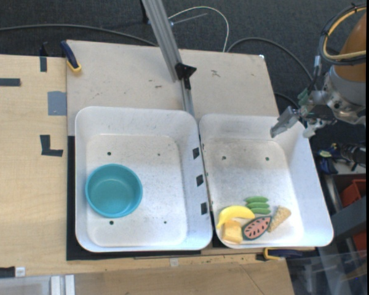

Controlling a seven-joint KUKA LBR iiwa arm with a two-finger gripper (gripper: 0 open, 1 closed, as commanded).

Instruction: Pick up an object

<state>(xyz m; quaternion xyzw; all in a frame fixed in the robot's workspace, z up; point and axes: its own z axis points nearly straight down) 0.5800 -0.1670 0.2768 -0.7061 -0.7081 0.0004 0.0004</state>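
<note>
Nearest the camera, in the right bin (307,183) at its 6 o'clock edge, sits a small pile of toy food: banana (234,214), a yellow chunk (232,232) touching it, a watermelon slice (256,228), green pea pods (256,201) just above, and what may be a cone or bread piece (280,217) at the pile's 3 o'clock, too small to be sure. Left bin (135,134) holds a teal bowl (114,190) upright, toward its 8 o'clock corner, well apart from the food. Farther back, my pincer (290,123) hangs over the right bin's 1 o'clock corner, nothing between the fingers; open or closed I cannot tell from this angle. Behind it, my orange band (357,39) at the frame's 2 o'clock.
</note>
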